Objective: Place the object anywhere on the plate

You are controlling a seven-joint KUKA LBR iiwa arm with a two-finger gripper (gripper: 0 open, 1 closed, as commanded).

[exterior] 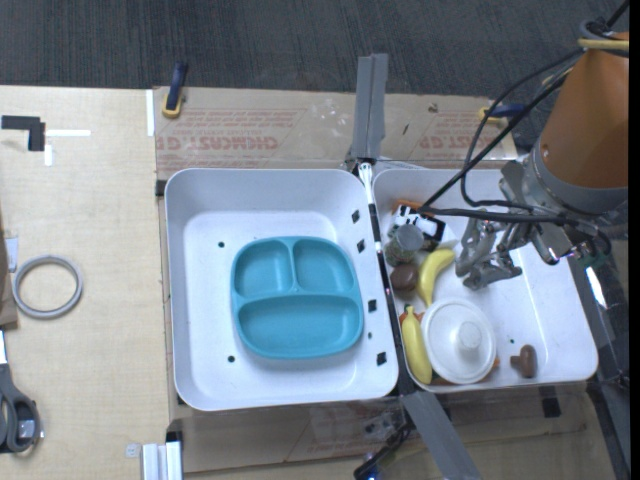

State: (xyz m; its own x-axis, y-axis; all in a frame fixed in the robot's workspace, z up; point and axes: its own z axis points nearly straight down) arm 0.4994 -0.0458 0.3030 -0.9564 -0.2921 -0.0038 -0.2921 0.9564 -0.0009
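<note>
Plate (297,297) centred, bin (190,268) floor around

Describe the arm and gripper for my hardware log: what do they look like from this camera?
The arm shows a broad orange band with a grey segment below it at the wrist. Black cables loop from it toward the right bin. The gripper is bare silver-grey metal with two slim fingers and small dark fittings.

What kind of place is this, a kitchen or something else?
Probably a robotics lab: a robot arm reaches over two white bins, one holding toy-like food such as bananas, with tape roll nearby.
</note>
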